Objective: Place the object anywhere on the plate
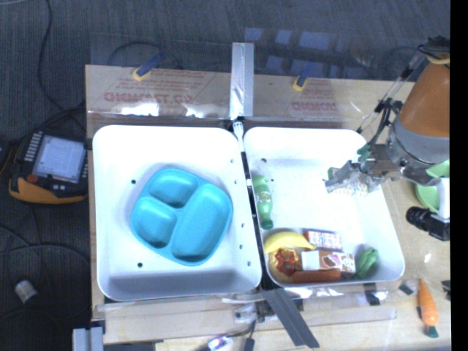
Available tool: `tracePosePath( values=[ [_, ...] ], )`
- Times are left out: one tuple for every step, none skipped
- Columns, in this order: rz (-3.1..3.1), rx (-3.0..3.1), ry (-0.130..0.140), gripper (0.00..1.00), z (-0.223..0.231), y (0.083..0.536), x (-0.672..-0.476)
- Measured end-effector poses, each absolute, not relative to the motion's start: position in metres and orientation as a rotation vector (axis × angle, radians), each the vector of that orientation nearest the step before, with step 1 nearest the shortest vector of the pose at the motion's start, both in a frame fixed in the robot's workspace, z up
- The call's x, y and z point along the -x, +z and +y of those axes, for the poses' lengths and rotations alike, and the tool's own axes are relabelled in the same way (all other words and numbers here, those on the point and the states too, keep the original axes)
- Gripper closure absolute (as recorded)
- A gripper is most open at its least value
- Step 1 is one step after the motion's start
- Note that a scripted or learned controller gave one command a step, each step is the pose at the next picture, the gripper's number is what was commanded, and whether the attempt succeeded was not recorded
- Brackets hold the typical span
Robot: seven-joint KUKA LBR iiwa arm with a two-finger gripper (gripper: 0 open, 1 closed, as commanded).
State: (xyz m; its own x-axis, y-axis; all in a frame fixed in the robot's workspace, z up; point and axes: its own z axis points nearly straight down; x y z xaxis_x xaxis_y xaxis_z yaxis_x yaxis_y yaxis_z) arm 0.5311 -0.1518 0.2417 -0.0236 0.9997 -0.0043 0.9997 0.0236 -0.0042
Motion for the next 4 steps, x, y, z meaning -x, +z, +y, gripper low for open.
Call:
tracePosePath(
  values=[
    [2.455,-1.967,-0.003,1.00,-0.083,0.182,-0.513],
    [2.498,-1.912,-0.001,1.00,-0.094,0.217,-0.501],
    [2.610,-1.754,-0.004,1.00,-0.040,0.182,-0.570],
    [2.756,-1.509,-0.005,1.00,0.016,0.183,-0.591]
  ],
)
